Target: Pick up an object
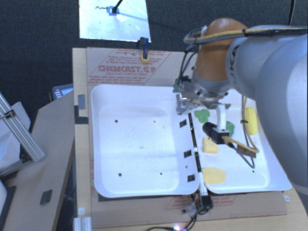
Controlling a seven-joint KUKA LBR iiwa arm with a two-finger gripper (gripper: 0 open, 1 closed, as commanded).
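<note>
Green piece (202, 114) lies in the right bin (262, 177), just beside the gripper (184, 101) on its near side; which way it points I can't make out. Whether the gripper is open or closed, I cannot tell from here. Nothing shows in its grasp.

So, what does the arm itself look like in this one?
The arm is a thick, smooth grey tube with a rounded orange band above the wrist. Thin dark cables loop beside that band. Below it sits the gripper, a small metallic grey assembly.
</note>
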